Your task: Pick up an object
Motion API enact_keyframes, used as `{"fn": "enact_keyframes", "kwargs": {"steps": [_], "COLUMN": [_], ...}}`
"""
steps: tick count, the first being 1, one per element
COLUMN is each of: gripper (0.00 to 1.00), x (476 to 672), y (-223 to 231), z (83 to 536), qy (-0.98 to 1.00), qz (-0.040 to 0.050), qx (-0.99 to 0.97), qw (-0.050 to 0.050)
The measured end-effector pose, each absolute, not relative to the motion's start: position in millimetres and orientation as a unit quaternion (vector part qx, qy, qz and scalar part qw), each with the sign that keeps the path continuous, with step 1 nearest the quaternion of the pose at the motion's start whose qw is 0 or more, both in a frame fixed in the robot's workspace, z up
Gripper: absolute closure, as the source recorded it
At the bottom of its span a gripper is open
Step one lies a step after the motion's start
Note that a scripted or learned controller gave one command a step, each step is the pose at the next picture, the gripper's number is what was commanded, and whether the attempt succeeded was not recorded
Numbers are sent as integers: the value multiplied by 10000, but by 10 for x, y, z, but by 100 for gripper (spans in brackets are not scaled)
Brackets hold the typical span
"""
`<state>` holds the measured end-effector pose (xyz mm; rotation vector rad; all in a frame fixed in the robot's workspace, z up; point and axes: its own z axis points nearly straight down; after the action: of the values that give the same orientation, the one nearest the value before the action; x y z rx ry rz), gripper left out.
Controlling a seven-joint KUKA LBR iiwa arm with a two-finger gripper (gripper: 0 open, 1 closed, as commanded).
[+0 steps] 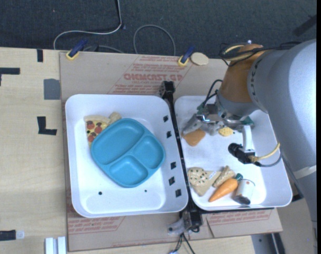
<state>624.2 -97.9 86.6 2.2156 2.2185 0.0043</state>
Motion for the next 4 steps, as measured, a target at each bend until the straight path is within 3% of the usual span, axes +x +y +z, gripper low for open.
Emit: {"fn": "enact_keyframes", "kwargs": {"steps": [3,4], "gripper": [0,0], "x": [6333,6498], "y": [-940,-962], "z": [861,857], "qy": [7074,7078], "qz": [1,5], "qx": [7069,7064], "qw": [13,0]}}
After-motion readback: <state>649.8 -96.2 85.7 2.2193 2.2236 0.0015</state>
